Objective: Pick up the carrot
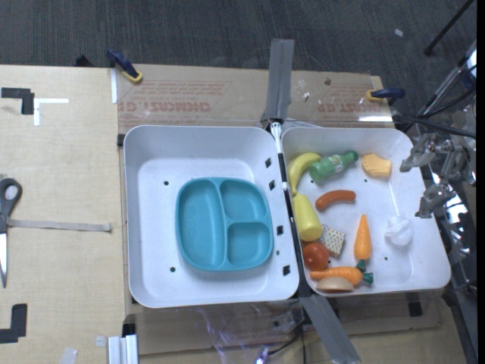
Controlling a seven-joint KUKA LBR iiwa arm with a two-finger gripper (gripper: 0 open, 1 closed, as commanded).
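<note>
Two carrots lie in the right bin [424, 275]. One orange carrot [363, 237] stands lengthwise near the bin's middle, its green end toward the front. A second carrot [342, 274] lies crosswise by the front wall, beside a bun-like piece [337, 285]. My gripper [418, 186] hovers at the bin's right rim, well to the right of both carrots. It is open, with nothing between its fingers.
The right bin also holds a banana [300, 167], a green bottle [331, 165], an orange chunk [377, 165], a sausage [336, 199], a yellow piece [307, 217], a cracker [333, 240], a tomato [316, 256] and a white lump [399, 233]. In the left bin [144, 203] sits a teal divided tray [225, 224].
</note>
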